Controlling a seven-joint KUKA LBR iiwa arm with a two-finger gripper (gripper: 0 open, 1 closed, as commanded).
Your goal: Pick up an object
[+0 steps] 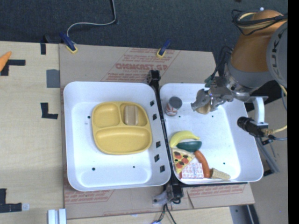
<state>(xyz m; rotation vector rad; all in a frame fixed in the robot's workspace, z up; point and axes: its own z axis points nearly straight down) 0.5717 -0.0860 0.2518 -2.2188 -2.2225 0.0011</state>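
Note:
My gripper (204,105) hangs over the back of the right bin (243,139), with the arm coming in from the right. A small tan object (202,109) shows between its fingertips, and the gripper looks shut on it, held above the bin floor. A small can (173,105) with a grey lid stands at the bin's back left, a short way left of the gripper. Toward the front left lie a yellow banana (184,136), a dark green piece (189,145), a pizza slice (181,159), a red sausage-like piece (202,162) and a tan wedge (220,174).
The left bin (77,125) holds a yellow divided plate (122,133) with a tan piece (131,115) in its back right compartment. A black divider (159,125) runs between the bins. A black fitting (247,124) juts over the right bin's right rim.

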